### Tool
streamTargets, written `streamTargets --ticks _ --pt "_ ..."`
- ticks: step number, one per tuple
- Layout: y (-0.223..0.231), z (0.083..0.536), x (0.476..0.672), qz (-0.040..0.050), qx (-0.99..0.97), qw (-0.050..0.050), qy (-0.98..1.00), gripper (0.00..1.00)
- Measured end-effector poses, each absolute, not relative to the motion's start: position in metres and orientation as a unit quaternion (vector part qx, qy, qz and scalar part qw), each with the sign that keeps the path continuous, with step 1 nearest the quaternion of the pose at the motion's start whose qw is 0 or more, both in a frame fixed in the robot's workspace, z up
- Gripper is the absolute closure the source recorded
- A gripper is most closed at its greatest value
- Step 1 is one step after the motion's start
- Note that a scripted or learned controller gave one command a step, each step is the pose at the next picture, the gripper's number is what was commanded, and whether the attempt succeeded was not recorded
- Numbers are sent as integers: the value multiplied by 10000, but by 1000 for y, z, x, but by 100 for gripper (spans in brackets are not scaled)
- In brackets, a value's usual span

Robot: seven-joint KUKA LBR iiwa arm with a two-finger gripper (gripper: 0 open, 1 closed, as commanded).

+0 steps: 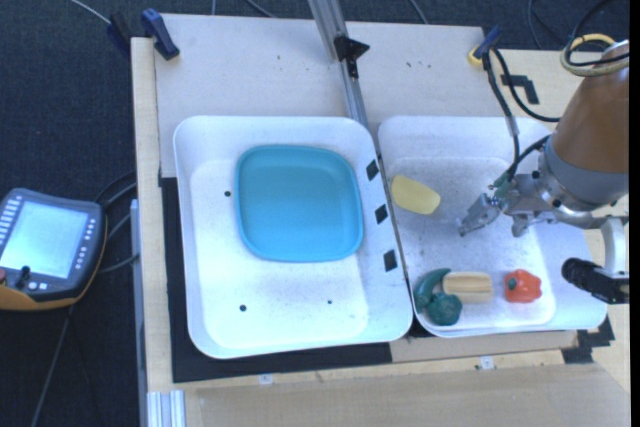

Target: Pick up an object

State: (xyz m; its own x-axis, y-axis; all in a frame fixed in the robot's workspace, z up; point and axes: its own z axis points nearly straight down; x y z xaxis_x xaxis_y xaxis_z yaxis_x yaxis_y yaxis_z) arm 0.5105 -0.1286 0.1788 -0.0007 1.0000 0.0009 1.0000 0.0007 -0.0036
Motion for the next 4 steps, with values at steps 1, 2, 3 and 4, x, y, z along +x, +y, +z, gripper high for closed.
streamTargets --ticks 1,2,3,4 --pt "-128 137 510 9 -7070 13 -7072 0" --pt "-127 94 510 9 -7070 14 -7072 0" --pt "-127 106 511 -4 -7070 -2 -7072 100" --pt "-128 156 522 -14 -7068 -19 -7074 100"
